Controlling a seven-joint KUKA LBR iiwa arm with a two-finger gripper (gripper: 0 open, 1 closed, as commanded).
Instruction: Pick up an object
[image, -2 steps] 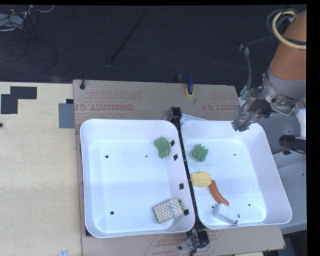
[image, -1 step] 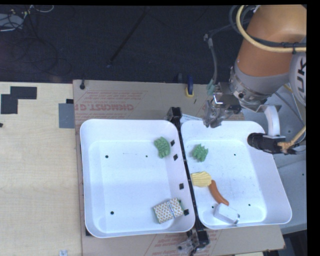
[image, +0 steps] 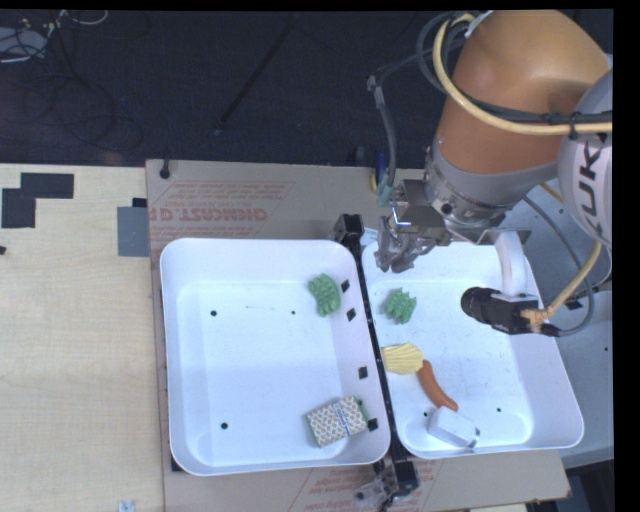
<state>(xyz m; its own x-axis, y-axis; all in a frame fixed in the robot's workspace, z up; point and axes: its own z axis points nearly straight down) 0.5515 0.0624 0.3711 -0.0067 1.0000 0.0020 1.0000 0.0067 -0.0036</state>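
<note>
Brown printed cardboard (image: 250, 195) is laid over a pale wood-grain bench (image: 70, 330), and two shallow white plastic bins are set on it side by side. A grey metallic gripper (image: 397, 255) is seen over the far left corner of the right bin (image: 510, 400), close to the wall shared with the left bin (image: 250, 360). Whether it is spread or pressed together cannot be told, and nothing is seen held in it.

Nearest to it, on the right bin's floor, a green knobbly lump (image: 400, 305) is found, apart from the gripper. Further toward the near side, a yellow ridged rounded piece (image: 403, 357) is placed just beside an orange tapered carrot-shaped piece (image: 436, 386). A white boxy block (image: 452, 428) is seen by the near wall.

In the left bin, a second green knobbly lump (image: 324, 293) is placed near the right wall, and a beige block with a woven lattice texture (image: 336, 420) is tucked into the near right corner.
</note>
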